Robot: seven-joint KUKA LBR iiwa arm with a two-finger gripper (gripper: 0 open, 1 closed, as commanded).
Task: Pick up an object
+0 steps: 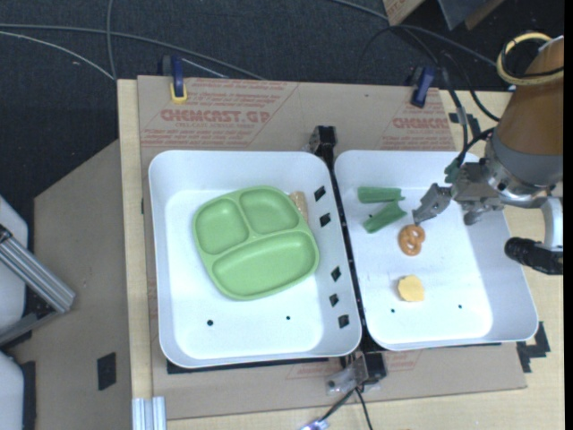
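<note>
The right bin holds a flat green piece, a second green piece lying slantwise below it, an orange pretzel-shaped item and a small yellow round item. My gripper reaches in from the right and points down-left. Its tip hangs just right of the slanted green piece and just above the pretzel. Nothing shows in its grasp.
In the left bin lies a green divided plate with a small tan item at its right edge. A black divider with clips separates the bins. Cables run across the dark floor behind the bench.
</note>
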